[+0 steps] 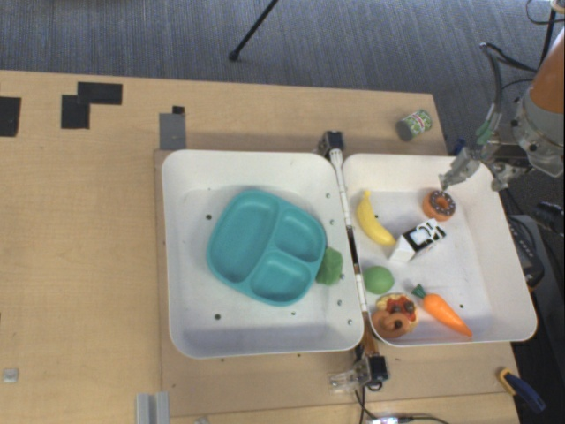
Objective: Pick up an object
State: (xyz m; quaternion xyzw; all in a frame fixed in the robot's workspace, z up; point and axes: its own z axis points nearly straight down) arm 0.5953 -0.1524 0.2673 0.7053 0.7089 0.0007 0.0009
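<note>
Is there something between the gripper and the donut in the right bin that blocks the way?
Nothing visible does. The gripper is at the far right edge of the right bin, and the donut lies just beside its near fingertip with bare bin floor around it. The black-and-white block lies nearer the camera, off that path.

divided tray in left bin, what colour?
Teal, plain; the tray shows clearly in the camera view.

Grey carpet floor [132,16] lies beyond the pale wooden bench [79,254].
</note>
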